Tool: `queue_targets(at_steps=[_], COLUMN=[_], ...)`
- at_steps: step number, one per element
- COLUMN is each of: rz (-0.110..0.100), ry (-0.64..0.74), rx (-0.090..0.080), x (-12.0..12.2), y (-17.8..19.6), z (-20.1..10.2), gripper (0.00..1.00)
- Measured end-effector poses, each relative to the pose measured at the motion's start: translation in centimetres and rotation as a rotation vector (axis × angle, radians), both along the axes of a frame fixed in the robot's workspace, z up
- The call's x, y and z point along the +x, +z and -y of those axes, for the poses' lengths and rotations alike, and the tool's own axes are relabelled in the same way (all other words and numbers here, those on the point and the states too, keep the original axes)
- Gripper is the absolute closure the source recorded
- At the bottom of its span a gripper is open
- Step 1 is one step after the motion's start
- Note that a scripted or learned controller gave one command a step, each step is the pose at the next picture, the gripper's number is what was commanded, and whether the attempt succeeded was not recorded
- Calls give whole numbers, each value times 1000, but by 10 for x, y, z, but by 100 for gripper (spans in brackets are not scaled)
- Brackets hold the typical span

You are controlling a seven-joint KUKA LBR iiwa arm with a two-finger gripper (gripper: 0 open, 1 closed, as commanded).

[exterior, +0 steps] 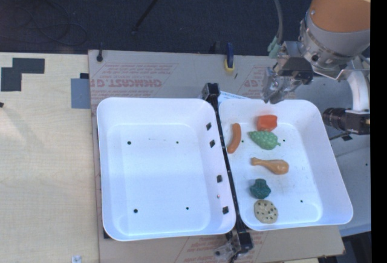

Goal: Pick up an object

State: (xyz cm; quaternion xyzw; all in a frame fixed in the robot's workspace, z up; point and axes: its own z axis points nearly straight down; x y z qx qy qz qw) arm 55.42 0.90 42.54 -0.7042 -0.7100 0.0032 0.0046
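Note:
The right bin (329, 153) holds several toy foods. An orange-red block (266, 122) lies at the back, with a light green leafy piece (265, 139) just in front of it. To their left lies an orange sausage (234, 137). A tan chicken drumstick (271, 165) rests mid-bin, a dark green broccoli piece (260, 188) below it, and a speckled cookie (265, 211) near the front. My gripper (273, 94) hangs above the bin's back rim, behind the orange-red block, with nothing seen between its fingers.
The left bin (115, 135) sits beside the right one, divided from it by a black clipped seam (221, 159). The bench has cardboard under the bins and a pale board to the left. A blue-and-yellow clamp (229, 57) stands at the back edge.

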Motion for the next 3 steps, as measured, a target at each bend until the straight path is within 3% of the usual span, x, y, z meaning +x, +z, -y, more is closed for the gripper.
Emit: queue_targets(at_steps=[1,2,3], rz=[9,14,10], ry=[5,-3,-1], rx=[0,0,-1], x=[-40,-32,-36], y=[24,89,113], z=[-120,-165,-239], gripper=[100,100,100])
